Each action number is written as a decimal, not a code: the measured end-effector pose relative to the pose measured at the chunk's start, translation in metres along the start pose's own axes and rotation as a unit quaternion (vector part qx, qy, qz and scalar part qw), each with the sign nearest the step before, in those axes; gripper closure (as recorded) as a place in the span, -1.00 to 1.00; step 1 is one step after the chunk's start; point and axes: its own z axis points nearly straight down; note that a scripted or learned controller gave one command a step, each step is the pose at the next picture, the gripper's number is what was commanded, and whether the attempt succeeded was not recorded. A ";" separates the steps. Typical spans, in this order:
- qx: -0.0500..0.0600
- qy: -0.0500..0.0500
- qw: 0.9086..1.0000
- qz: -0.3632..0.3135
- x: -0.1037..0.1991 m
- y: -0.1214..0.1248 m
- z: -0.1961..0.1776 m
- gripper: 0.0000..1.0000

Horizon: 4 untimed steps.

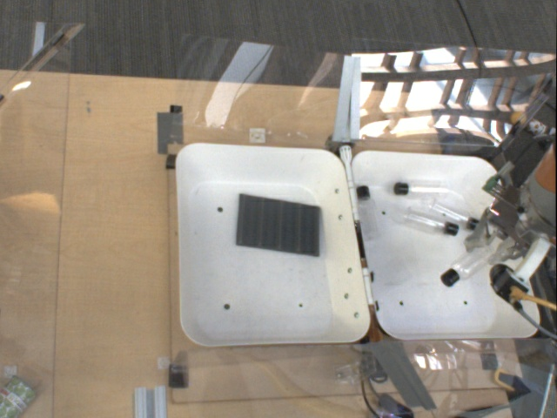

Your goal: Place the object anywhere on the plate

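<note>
— So where are the tubes?
— Three clear black-capped tubes [428, 205] lie in the right bin [409, 312]; the dark ridged plate [278, 225] sits alone in the left bin [209, 312].
— And the gripper [509, 238]?
— At the right bin's right edge, beside one tube. Its grip I cannot tell.

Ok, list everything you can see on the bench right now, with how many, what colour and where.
Bins: two, white, side by side on the bench; left bin, right bin.
Plate: one, dark grey, flat rectangle, lying in the left bin toward its far side.
Tubes: three, clear with black caps, in the right bin; one near the far edge, one at the middle, one toward the right by the end effector.
Bench: one, light wood.
Arm: one, grey, reaching in over the right bin's right side; end effector low by the rightmost tube.
</note>
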 end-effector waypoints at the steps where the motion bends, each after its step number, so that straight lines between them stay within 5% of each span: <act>1: 0.002 0.000 0.999 -0.038 0.037 -0.047 0.007 1.00; 2: 0.002 0.000 0.993 0.115 0.093 -0.090 -0.001 1.00; 3: 0.002 -0.001 0.949 0.314 0.133 -0.122 0.019 1.00; 4: 0.002 0.000 0.938 0.346 0.189 -0.165 0.018 1.00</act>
